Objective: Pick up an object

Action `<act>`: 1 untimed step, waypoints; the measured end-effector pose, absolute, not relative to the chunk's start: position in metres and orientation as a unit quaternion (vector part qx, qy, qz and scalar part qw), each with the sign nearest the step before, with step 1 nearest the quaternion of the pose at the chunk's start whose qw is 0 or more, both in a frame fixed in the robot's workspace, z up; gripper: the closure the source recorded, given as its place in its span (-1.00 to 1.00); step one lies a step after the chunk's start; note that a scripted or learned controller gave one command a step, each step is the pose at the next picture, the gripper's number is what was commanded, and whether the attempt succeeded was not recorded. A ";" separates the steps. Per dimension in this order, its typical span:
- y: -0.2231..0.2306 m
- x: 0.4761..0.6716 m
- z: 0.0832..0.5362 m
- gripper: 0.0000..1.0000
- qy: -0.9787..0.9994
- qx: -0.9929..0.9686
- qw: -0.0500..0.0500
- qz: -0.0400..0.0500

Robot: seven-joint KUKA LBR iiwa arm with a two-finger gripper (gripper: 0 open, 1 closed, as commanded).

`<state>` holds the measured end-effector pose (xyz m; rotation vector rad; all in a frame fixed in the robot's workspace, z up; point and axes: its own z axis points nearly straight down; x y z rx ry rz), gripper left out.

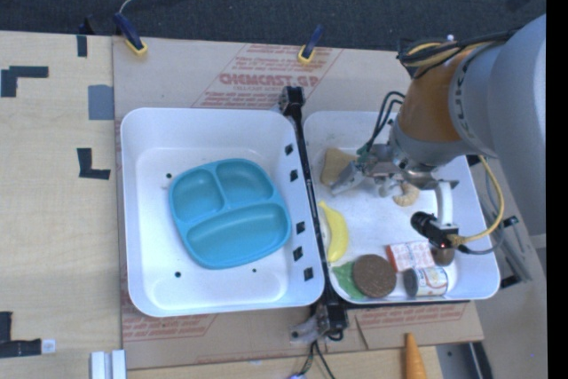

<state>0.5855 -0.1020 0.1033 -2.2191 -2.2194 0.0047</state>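
Note:
My gripper (374, 174) is down inside the right bin (470, 284), in its upper middle part. Just left of it, close to or touching it, lies a tan wedge-shaped piece (335, 162) against the divider. A small beige object (406, 196) sits right below the gripper's right side. A yellow banana (335, 232) lies along the divider further down. At the front of the bin are a round brown disc (375, 275) on something green, a small red-and-white box (409, 256) and a small tin (428, 281). Nothing is visibly held.
The left bin (142, 280) holds a blue divided plate (230, 211). A black divider with clips (300, 191) separates the bins. The grey arm with its orange band (435, 102) and cables covers the right bin's upper right corner.

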 end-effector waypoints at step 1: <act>-0.107 0.629 0.105 -1.00 -0.707 -0.707 0.000 0.000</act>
